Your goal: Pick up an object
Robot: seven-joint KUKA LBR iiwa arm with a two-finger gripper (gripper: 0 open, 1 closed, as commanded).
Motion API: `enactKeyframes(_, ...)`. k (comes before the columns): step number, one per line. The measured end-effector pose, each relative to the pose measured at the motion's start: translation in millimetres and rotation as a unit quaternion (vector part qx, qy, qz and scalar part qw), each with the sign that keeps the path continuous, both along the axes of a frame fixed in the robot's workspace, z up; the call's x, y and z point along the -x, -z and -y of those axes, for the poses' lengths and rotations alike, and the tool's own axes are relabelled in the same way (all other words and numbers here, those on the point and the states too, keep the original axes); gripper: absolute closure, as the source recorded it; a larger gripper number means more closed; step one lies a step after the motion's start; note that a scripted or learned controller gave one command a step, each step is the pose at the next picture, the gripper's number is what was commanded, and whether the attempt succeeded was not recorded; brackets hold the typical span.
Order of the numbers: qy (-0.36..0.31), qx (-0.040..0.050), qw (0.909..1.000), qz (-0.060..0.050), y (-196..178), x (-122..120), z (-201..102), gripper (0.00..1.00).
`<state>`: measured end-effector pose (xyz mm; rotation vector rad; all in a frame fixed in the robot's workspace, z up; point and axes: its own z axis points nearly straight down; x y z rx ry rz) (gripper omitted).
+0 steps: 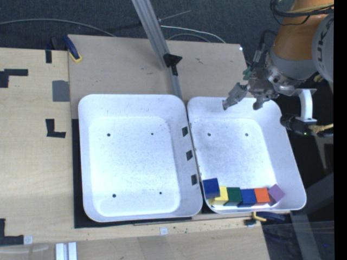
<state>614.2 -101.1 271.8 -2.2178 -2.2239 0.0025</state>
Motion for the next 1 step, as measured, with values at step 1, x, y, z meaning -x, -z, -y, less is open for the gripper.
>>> enactKeyframes(1,0.001,0.0,1.0,-0.005,185.4,-64.6,3.1,0.0)
